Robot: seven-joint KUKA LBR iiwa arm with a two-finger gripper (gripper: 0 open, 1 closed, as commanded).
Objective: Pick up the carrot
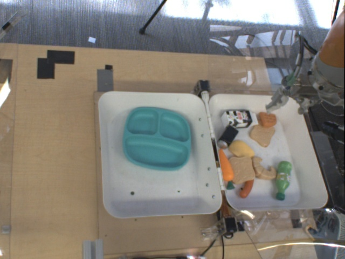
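1. The carrot (227,169) is a smooth, glossy orange taper with a small dark green tip at its lower end. It lies in the right bin (311,161) along that bin's left wall, just beside the divider between the two bins.
2. The claw (278,100) hangs over the upper part of the right bin, well apart from the carrot. Its thin grey metal fingers point down and to the left; nothing sits between them, and I cannot tell whether they are spread or closed.
3. The arm above it is grey with an orange band, entering from the right.
4. Touching the carrot's right side is a flat tan slice like bread (243,169). Above that lies a rounded yellow piece (242,149), and a small black block (228,135) sits near the carrot's upper end.
5. A short reddish sausage-shaped item (246,188) lies just beside the carrot's green tip.
6. Farther right are a green plastic bottle (282,179) on its side, a beige jigsaw-like piece (264,171), a pale toast-shaped piece (262,136), a small orange-brown lump (267,119) and a black-and-white carton (238,117).
7. The left bin (113,193), white and shallow with rounded corners, holds a teal plastic tray (157,138) with three compartments.
8. Both bins rest on a light wooden table (48,161) marked with black tape shapes.
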